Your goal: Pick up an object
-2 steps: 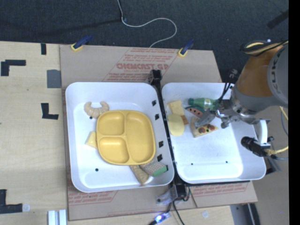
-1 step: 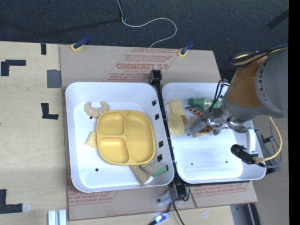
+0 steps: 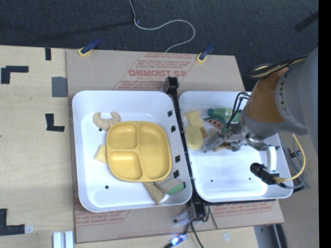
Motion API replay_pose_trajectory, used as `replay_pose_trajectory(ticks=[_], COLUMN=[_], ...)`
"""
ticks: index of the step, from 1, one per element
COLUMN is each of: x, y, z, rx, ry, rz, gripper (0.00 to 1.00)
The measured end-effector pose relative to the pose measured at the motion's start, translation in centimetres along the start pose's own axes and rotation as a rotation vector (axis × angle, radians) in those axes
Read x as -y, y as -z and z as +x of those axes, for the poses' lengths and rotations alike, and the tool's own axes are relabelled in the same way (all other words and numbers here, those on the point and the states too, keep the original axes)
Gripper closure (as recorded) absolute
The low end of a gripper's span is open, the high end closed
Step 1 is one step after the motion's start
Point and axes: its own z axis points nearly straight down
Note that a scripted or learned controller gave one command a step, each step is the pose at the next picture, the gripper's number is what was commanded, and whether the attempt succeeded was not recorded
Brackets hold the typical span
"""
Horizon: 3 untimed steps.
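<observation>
Target is unclear: likely one of the small items clustered in the right bin (image 3: 235,190), upper left corner. A pale yellow piece (image 3: 194,137) lies by the divider, a second yellow piece (image 3: 194,119) just above it, a green item (image 3: 221,112) beside that, plus a reddish bit, too small to identify. Gripper (image 3: 216,142) sits low over this cluster, next to the pale yellow piece; jaws state cannot be told, metal parts blur into clutter. Nothing visibly held.

Risks: items touch each other, so the jaws may pinch two or shove one against the bin wall; a flat piece may slip out; a closing near the divider could hit the rim.

Left bin (image 3: 83,138) holds a yellow plate (image 3: 138,151), a beige ring piece (image 3: 105,120), and scraps under the plate. Both bins rest on the table (image 3: 31,154).
</observation>
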Motion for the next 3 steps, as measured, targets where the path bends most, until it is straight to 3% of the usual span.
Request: replay_pose_trajectory(ticks=[1,3], x=[-0.1,0.0], y=[1.2,11.2], z=[0.0,-0.8], rx=[0.001,0.001], ry=[0.0,-0.001], rz=[-0.002,-0.006], gripper=[1.0,1.0])
